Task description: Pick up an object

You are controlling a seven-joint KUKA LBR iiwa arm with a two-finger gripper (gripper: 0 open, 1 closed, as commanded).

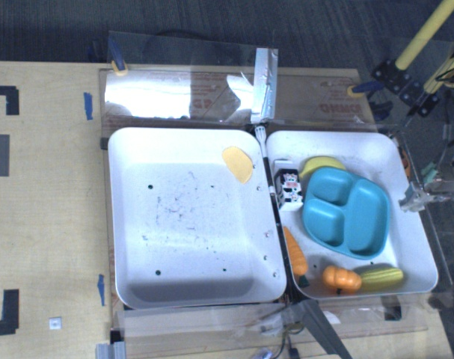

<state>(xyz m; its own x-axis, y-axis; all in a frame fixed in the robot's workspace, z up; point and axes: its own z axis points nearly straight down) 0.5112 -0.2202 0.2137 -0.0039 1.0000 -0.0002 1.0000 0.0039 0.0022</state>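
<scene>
Pincer [419, 197] at right edge of frame, over right bin [421, 253] rim; grip state unclear. Blue tray [345, 212] alongside.

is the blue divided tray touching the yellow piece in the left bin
Apart. The camera view shows the blue tray in the right bin, the yellow piece across the divider.

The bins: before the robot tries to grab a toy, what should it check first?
1. Toys to pick in the right bin: ok, blue tray, carrot, orange piece.
2. Easy lone target: ok, yellow piece sits apart in the left bin.
3. Tray lying flat: ok.
4. Carrot reachable: not ok, it lies against the bin wall.
5. Gripper ready: cannot tell.
</scene>
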